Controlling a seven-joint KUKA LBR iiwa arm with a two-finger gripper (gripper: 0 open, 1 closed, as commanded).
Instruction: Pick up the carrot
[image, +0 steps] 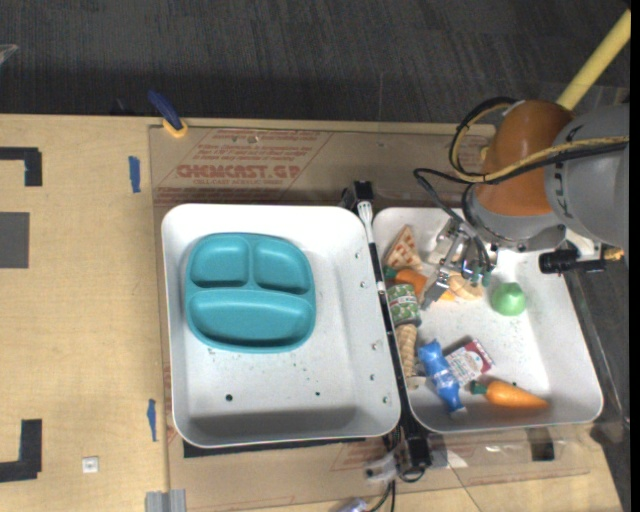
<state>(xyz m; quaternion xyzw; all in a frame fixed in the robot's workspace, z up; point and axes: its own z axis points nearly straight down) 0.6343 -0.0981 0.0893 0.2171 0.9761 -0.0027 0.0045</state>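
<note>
From where I stand, the gripper (452, 272) hangs in the right bin (560, 335) at about eleven o'clock; open or closed, I cannot tell. The carrot (512, 396) lies well apart at five o'clock.

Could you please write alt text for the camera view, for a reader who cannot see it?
A grey robot arm's claw hovers over the upper part of the right white bin, far from the orange carrot lying near that bin's lower edge beside a blue packet. The left white bin holds a teal divided plate.
</note>
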